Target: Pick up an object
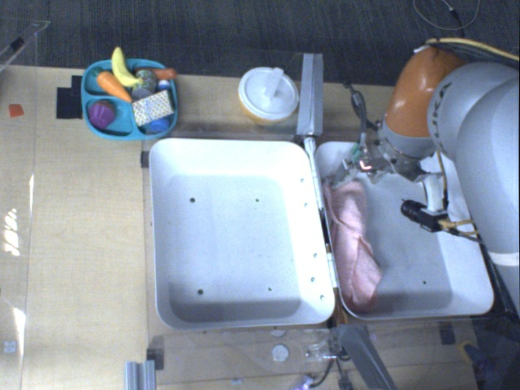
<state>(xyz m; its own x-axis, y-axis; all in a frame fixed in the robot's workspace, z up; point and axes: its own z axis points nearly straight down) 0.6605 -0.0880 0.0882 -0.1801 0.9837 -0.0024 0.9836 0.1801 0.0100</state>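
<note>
At centre right, the end effector [363, 164] hovers above the pink cloth [354, 242], its grip state unreadable; next, I judge, it must descend and pinch.

A pale wooden table [73, 242] carries two shallow white bins side by side: the left bin [236, 232] at centre, the right bin [455, 295] at 3 o'clock. At 11 o'clock sits a blue divided tray [89, 124] of toy food; at 12 o'clock, a round white-lidded container [268, 94].
</note>
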